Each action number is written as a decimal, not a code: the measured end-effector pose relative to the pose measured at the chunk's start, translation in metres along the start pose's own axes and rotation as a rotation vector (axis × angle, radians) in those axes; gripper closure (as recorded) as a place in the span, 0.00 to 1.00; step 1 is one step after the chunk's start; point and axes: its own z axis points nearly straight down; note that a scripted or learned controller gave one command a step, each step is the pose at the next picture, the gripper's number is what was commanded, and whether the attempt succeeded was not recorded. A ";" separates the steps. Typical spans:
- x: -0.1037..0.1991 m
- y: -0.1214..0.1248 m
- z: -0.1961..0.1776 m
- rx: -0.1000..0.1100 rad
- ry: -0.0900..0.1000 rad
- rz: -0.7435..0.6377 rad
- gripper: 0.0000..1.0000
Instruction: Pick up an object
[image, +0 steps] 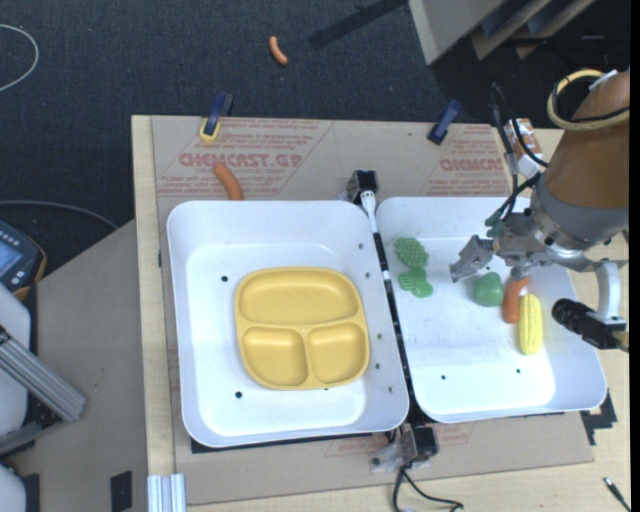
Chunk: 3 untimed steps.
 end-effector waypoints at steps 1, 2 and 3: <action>-0.002 -0.001 0.063 0.006 0.002 0.001 0.00; 0.004 -0.003 0.126 0.007 0.003 0.000 0.00; 0.004 -0.003 0.129 0.004 0.002 0.001 0.00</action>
